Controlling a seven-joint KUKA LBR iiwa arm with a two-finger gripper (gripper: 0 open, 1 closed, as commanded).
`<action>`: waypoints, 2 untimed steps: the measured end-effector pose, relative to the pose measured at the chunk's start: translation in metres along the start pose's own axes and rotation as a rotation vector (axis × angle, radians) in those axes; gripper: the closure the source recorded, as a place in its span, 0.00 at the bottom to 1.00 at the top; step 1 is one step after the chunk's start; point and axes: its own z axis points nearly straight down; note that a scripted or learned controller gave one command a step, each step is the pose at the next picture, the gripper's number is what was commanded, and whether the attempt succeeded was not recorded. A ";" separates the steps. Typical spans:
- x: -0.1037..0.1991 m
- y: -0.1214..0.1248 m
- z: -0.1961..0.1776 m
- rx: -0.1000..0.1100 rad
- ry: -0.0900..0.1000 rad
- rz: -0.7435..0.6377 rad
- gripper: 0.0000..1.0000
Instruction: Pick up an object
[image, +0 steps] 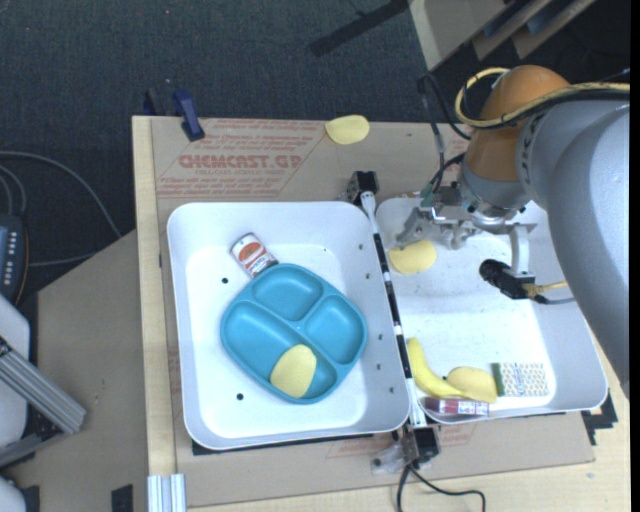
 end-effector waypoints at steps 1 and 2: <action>0.000 0.001 -0.011 -0.003 -0.002 -0.001 1.00; 0.085 -0.059 -0.100 0.000 0.003 -0.001 1.00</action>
